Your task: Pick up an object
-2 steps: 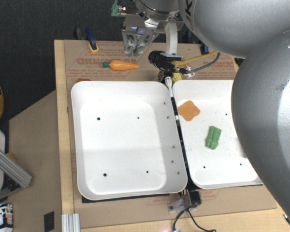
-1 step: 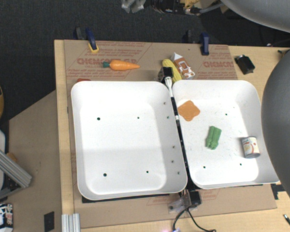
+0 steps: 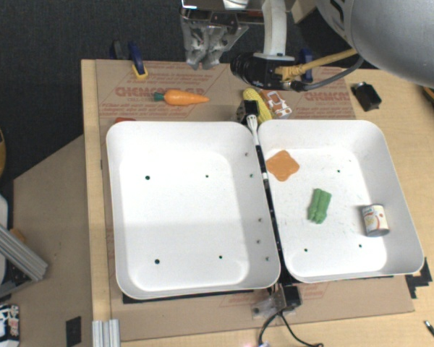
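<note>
The right bin (image 3: 390, 172) holds three things. A flat orange piece (image 3: 282, 165) lies near its back left corner, a small green block (image 3: 319, 205) sits in the middle, and a little white can (image 3: 375, 220) lies on its side near the right wall. My gripper (image 3: 205, 48) hangs at the top of the view, behind the left bin's (image 3: 130, 194) back edge and well away from all three. Nothing shows in its grasp.
An orange carrot (image 3: 181, 97) lies on the cardboard behind the left bin. A yellow item (image 3: 252, 100) and a small red-and-white packet (image 3: 278, 105) sit by the back end of the seam between the bins. Cables (image 3: 304, 69) run behind the right bin.
</note>
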Robot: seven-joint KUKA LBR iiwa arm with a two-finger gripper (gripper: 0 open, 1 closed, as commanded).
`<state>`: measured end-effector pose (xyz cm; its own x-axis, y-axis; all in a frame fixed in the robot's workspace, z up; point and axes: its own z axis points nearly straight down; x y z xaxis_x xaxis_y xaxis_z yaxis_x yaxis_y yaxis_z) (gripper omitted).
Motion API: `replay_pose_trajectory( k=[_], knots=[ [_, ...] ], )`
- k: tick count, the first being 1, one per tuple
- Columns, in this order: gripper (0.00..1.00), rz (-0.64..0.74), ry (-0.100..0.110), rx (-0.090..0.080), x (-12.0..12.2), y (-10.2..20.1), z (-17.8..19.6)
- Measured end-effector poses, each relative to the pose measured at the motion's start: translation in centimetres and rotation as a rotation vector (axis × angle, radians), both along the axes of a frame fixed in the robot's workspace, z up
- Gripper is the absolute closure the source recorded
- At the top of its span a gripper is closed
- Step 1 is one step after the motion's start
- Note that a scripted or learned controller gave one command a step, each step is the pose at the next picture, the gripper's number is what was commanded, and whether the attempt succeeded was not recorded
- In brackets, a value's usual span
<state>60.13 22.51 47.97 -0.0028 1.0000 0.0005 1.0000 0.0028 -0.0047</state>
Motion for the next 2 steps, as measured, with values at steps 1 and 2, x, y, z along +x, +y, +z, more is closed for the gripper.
replay_pose_trajectory(
  k=[1,2],
  knots=[
    [1.0,0.0,0.012,-0.005,-8.4,0.0,-11.6],
    [1.0,0.0,-0.006,0.001,-7.9,0.0,-9.8]
  ],
)
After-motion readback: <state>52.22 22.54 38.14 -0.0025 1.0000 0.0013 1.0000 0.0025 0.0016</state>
